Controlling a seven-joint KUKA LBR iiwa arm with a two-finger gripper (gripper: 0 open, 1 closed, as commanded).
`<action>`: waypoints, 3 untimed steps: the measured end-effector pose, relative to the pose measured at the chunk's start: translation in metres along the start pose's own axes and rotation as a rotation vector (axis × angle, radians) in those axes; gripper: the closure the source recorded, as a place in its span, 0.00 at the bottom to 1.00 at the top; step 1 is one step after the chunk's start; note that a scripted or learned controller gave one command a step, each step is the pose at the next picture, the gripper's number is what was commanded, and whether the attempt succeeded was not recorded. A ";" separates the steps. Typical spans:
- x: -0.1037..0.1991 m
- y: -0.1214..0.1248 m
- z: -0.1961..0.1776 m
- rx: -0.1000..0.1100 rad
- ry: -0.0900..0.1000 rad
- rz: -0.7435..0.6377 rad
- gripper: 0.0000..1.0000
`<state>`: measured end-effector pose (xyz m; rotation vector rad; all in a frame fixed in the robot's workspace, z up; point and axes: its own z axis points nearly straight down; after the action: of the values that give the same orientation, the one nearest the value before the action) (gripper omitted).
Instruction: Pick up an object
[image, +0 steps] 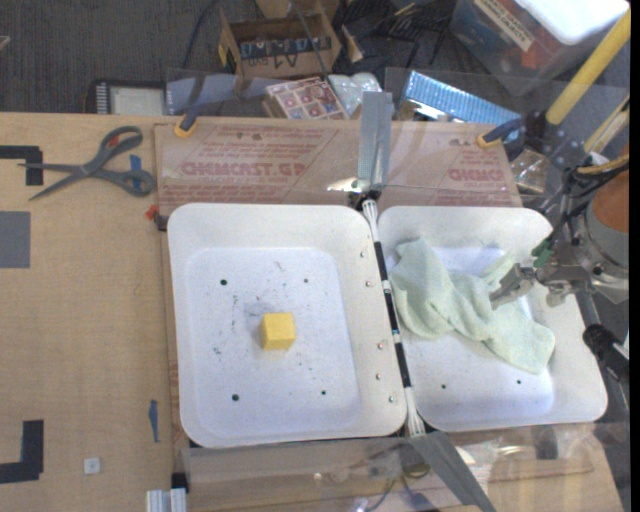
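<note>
A small yellow cube (279, 331) lies near the middle of the left bin (200, 250). A crumpled pale green cloth (450, 305) is spread across the right bin (500, 400), from its left wall towards the right side. My gripper (508, 285) reaches in from the right and sits low at the cloth's right part, touching or just above a raised fold. The arm's wrist (600, 250) stands over the right bin's right rim. The cloth rests on the bin floor.
Scissors (100, 170) with blue and red handles lie on the bench at the back left. A cardboard sheet (260, 170) and an upright metal strip (375, 140) stand behind the bins. Cables and clutter crowd the back right.
</note>
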<state>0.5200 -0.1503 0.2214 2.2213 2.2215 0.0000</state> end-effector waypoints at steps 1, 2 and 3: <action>0.012 0.013 0.129 -0.003 -0.001 -0.411 0.00; 0.011 0.014 0.118 -0.006 -0.004 -0.409 1.00; -0.031 -0.026 0.133 -0.008 -0.006 -0.740 1.00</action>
<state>0.4938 -0.1814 0.0886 1.2634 2.8662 0.0021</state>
